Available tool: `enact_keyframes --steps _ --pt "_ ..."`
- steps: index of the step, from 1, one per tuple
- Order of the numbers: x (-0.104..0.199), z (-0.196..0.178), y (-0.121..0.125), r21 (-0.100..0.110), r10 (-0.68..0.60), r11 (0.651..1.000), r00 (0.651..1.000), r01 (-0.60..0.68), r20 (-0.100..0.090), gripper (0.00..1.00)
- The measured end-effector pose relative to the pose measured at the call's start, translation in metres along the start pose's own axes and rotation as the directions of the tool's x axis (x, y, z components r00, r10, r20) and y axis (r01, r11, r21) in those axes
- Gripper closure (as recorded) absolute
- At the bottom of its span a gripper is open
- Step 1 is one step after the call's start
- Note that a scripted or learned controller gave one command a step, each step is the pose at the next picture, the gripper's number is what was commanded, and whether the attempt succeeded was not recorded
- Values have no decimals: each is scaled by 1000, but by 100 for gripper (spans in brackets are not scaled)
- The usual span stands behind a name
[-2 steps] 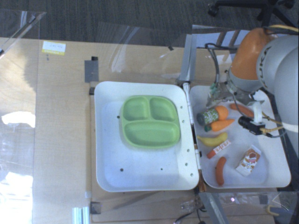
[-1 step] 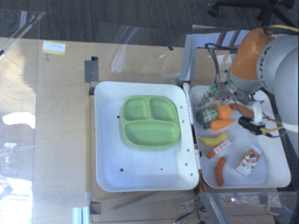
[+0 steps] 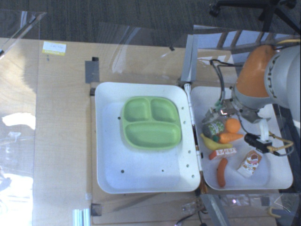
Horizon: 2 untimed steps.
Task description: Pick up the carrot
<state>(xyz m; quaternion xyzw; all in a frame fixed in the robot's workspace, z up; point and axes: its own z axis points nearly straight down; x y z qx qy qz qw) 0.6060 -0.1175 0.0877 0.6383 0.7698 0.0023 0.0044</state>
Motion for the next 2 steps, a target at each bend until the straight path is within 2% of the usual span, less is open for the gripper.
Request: enact_keyframes --steps 1,2 --pt "-10 -2 -57 0 -46 999 999 46 1 0" --pt "-33 -3 -123 -3 -296 955 955 296 6 0"
